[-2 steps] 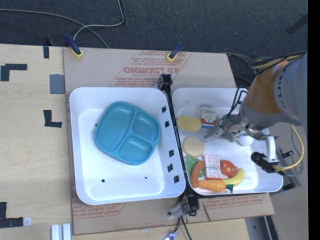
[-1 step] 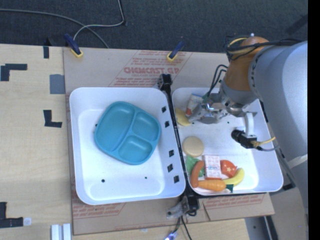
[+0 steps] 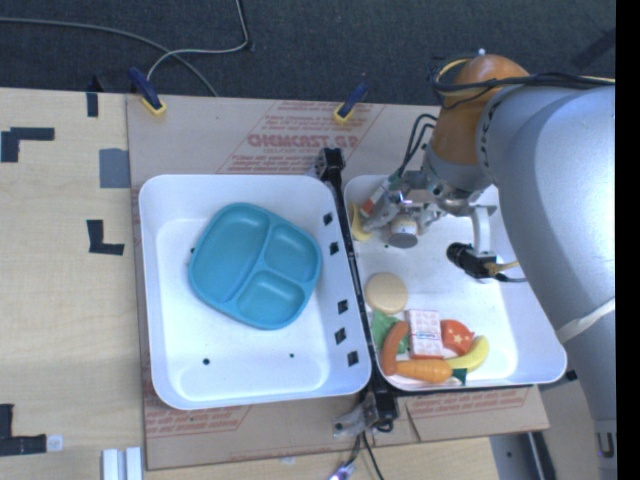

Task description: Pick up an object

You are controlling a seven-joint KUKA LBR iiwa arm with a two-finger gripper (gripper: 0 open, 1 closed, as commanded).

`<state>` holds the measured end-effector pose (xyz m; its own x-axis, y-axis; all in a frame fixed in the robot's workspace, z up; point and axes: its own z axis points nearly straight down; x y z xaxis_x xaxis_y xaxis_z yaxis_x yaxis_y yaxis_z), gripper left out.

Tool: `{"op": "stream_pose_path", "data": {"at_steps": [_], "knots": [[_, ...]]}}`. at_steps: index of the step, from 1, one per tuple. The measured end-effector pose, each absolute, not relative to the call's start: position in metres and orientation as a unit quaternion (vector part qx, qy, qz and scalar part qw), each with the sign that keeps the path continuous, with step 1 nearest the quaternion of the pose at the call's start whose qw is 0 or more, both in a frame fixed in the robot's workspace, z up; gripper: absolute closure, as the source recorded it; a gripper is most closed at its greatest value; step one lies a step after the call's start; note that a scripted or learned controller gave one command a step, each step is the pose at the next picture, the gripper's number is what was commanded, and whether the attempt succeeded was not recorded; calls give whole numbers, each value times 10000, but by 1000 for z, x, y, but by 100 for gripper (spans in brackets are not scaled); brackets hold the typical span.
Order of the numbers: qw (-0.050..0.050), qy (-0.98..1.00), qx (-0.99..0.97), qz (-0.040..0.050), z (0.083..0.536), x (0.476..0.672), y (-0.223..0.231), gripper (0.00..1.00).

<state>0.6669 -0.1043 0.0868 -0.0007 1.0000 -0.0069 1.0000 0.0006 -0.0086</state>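
My gripper (image 3: 388,216) hangs low over the far left corner of the right bin (image 3: 520,368), close to the divider between the bins. A small yellow and red thing (image 3: 362,226) shows at its left side, partly hidden by it; whether it is held I cannot see. Nearer the front lie a round tan bun (image 3: 386,292), a white and red carton (image 3: 424,332), an orange carrot (image 3: 420,371), a red tomato (image 3: 458,335), a yellow banana (image 3: 478,352) and a green piece (image 3: 383,325).
The left bin (image 3: 170,368) holds a blue divided plate (image 3: 256,264), tilted slightly. The grey arm (image 3: 560,198) covers the right bin's right side. Clips and cables run along the divider (image 3: 345,278) between the bins.
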Motion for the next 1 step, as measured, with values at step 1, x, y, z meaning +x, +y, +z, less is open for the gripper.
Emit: {"op": "stream_pose_path", "data": {"at_steps": [1], "knots": [[-16, -7074, -7068, 20, 96, 668, -102, 100]]}}
